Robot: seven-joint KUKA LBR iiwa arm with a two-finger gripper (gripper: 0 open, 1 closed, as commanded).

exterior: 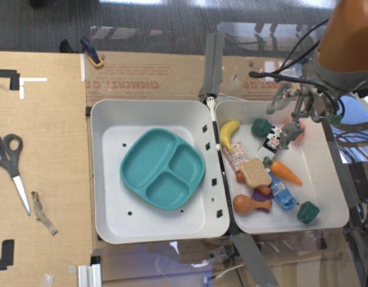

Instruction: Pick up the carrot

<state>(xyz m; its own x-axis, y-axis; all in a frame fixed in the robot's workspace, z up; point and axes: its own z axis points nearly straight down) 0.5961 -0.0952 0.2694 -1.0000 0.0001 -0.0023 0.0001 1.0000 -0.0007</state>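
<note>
The carrot (285, 172), orange with a small green top, lies on its side in the middle of the right bin (334, 178). It sits between a slice of toast (254, 173) and the bin's right wall. My gripper (287, 121) hangs over the back of the right bin, above and a little behind the carrot, clear of it. Its fingers (299, 113) stand open with nothing between them. A small reddish toy (294, 133) lies just under the fingertips.
Around the carrot lie a banana (229, 133), a dark green toy (261, 127), a black-and-white toy (272, 141), a blue packet (282, 194), a purple piece (263, 204), an orange-brown pear shape (244, 203) and a green block (307, 211). The left bin (103, 178) holds a teal divided plate (163, 169).
</note>
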